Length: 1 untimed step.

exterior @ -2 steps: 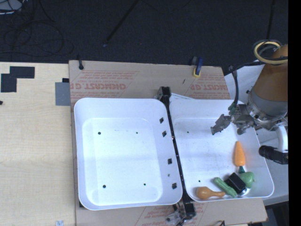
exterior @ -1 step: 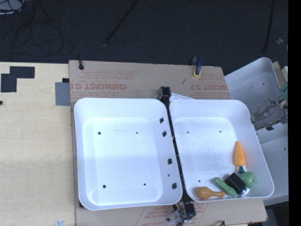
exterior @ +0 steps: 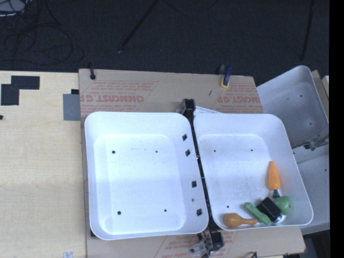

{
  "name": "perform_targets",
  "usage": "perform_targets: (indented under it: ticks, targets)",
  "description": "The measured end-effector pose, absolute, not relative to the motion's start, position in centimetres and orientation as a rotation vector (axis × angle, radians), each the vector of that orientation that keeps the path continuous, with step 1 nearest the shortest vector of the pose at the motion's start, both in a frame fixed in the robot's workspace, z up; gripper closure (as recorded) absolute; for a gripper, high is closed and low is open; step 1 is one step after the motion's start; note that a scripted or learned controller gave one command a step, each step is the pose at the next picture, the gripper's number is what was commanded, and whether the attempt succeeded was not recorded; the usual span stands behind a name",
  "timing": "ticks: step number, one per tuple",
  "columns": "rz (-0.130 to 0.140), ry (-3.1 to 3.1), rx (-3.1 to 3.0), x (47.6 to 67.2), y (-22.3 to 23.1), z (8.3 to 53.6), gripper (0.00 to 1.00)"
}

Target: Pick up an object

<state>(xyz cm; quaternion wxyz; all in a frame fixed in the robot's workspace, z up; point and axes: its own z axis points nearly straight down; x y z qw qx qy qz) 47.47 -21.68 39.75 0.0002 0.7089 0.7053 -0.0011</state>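
Note:
The right bin holds a small group of toys in its near right corner. An orange carrot-shaped piece lies along the right wall. Below it a black block rests on a green piece, with a rounder green piece beside it. An orange-yellow pear-shaped toy lies at the front wall.
The left bin sits against the right one, with a black clip strip along their shared edge. Both rest on a cardboard sheet on the wooden bench. A grey metal plate stands at the right.

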Motion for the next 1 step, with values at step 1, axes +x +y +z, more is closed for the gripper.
perform_targets:
  ticks: [1]
  targets:
    - [0.0,2.222,2.22,47.58,-21.41,41.44,0.0]
